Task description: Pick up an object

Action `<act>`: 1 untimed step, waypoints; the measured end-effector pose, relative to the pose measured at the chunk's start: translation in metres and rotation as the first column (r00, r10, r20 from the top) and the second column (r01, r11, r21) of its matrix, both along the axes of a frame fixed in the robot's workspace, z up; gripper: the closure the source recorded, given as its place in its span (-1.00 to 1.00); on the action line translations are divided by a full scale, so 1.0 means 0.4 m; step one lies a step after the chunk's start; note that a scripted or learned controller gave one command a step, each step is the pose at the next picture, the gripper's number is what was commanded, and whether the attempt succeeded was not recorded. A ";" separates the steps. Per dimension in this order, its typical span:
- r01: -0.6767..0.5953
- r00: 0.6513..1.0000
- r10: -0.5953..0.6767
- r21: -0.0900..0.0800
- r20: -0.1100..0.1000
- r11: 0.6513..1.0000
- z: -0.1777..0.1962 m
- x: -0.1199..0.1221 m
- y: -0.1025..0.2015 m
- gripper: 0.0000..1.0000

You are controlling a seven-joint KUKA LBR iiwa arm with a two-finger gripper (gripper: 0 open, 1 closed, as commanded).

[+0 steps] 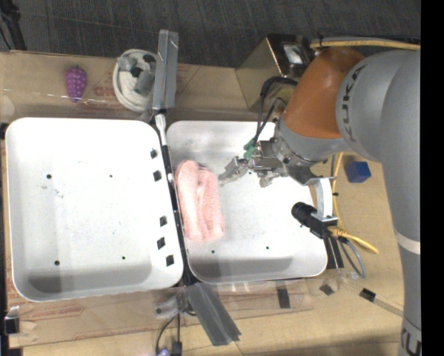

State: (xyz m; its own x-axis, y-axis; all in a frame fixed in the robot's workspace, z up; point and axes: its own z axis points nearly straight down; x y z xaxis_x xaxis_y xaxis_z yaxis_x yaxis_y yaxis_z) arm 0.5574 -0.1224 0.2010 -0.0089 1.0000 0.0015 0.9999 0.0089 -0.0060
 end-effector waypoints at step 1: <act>-0.064 0.998 0.064 -0.002 0.006 0.998 0.229 -0.009 -0.078 -1.00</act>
State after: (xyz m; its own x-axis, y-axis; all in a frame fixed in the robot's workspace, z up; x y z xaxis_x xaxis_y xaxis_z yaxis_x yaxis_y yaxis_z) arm 0.5538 -0.1538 0.2925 -0.0730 0.9973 -0.0006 0.9973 0.0730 -0.0003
